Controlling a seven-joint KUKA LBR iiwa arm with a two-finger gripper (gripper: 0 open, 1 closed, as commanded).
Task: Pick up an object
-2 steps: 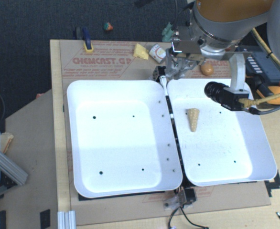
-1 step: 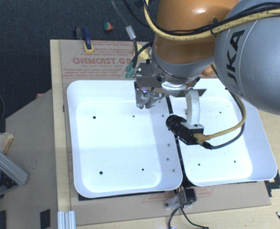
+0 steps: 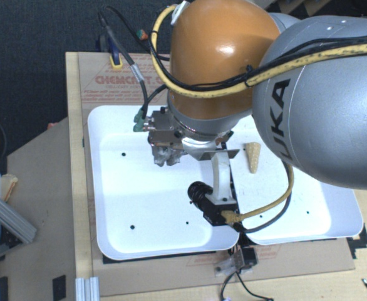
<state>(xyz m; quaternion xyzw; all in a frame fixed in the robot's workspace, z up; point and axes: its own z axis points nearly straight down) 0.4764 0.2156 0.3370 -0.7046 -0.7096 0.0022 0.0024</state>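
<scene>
Camera view, single frame. Arm (image 3: 309, 93): grey body with a large orange dome over the wrist, entering from the right edge and covering most of the upper right of the frame. A yellow-and-black cable (image 3: 190, 88) loops around the dome and runs on along the grey link; a second stretch curves down toward the near rim between the bins.

Bench board (image 3: 108, 80): tan, printed with red lettering at its far edge, carrying both bins.

Left bin (image 3: 121, 224): white, shallow, a few small dark dots on its floor. Right bin (image 3: 334, 218): white, mostly hidden under the arm, with only its near right corner and a strip beside the shared rim visible.

Gripper (image 3: 166, 157): grey metal block below the dome, hanging over the far part of the left bin, near its middle. Fingers seen from above and bunched; whether they are parted or pressed together cannot be told. Nothing seen between them.

Object (image 3: 252, 156): small tan cone-shaped piece, lying in the right bin near its far left corner, just beside the shared rim, well apart from the gripper.
</scene>
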